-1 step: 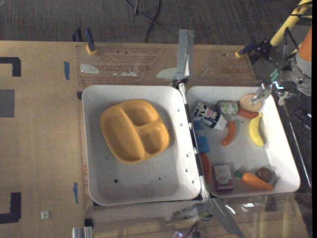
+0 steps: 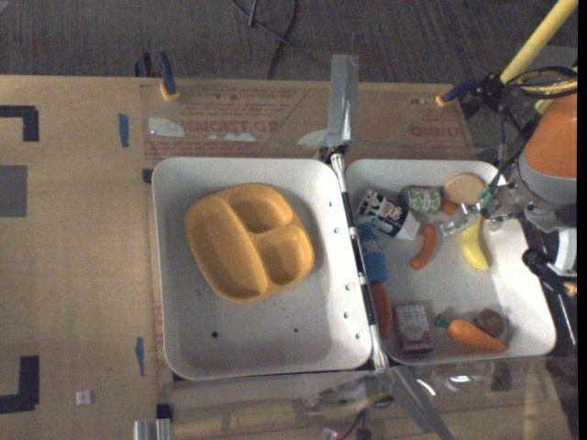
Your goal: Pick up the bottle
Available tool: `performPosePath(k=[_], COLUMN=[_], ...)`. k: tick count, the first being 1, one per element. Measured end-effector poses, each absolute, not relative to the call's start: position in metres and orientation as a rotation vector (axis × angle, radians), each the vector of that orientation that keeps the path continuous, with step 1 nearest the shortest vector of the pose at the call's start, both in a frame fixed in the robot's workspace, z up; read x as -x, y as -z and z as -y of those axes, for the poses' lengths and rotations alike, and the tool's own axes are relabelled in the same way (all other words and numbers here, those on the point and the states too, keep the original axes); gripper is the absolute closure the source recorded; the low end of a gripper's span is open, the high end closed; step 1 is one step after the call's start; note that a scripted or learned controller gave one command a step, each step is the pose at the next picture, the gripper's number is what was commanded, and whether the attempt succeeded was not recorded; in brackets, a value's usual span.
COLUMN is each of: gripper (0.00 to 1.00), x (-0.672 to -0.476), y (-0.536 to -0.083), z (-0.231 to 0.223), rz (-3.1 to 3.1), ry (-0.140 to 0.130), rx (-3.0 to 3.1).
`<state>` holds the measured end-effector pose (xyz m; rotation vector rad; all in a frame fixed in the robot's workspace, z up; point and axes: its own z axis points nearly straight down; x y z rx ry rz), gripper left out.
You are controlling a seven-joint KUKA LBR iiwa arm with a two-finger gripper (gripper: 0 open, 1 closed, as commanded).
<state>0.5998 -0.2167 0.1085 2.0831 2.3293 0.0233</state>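
A small green-labelled bottle lies on its side near the back of the right bin, between a black-and-white milk carton and a round tan piece. My gripper reaches in from the right and hangs low just right of the bottle, above the gap between a red sausage and a yellow banana. The grey wrist and orange band hide the bin's back right corner. Nothing shows as held by the gripper.
A blue item and an orange-red one lie along the right bin's left wall. A pink box, a carrot and a brown lump sit at the front. The left bin holds a yellow divided plate.
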Motion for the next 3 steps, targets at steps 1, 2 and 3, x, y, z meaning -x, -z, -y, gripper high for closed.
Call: performPosePath(k=[1, 2, 3], gripper=[0.00, 1.00, 1.00], x=[-0.534, -0.535, -0.581], y=[-0.103, -0.120, -0.239], z=[0.202, 0.214, 0.223], rz=[-2.239, -2.209, -2.235], ry=[-0.020, -0.013, -0.001], rx=[-2.137, -2.134, -2.202])
